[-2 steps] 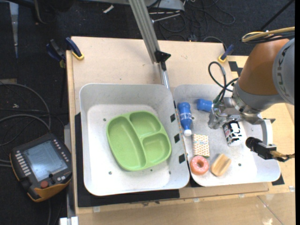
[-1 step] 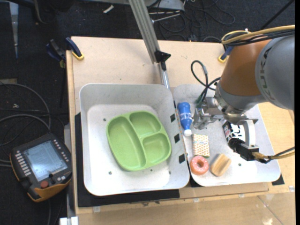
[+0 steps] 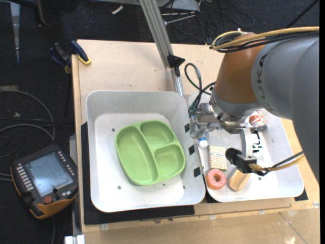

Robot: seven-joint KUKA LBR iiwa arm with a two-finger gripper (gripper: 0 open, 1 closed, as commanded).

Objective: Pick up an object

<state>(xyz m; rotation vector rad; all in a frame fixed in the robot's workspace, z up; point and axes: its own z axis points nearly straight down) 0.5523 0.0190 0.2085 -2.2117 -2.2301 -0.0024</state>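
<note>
A smooth green plastic divided plate [image 3: 150, 152] lies in the left bin [image 3: 96, 116]. The right bin [image 3: 284, 187] holds a pink ring-shaped donut [image 3: 217, 178], a checked wafer [image 3: 218, 157] and a tan block [image 3: 238, 180]. Nothing looks lifted yet; the gripper [image 3: 202, 125] hangs above them, and I cannot tell its state

The arm [image 3: 264, 75] reaches from the right over the right bin [image 3: 284, 187]. Its gripper [image 3: 199, 128] hangs low at this bin's left edge, just above a small white bottle [image 3: 203, 144]. Near it lie a checkered pad [image 3: 217, 157], a pink donut [image 3: 216, 179] and a wooden block [image 3: 237, 180]. In the left bin [image 3: 101, 111] lies a green tray [image 3: 150, 152] with three compartments.
</note>
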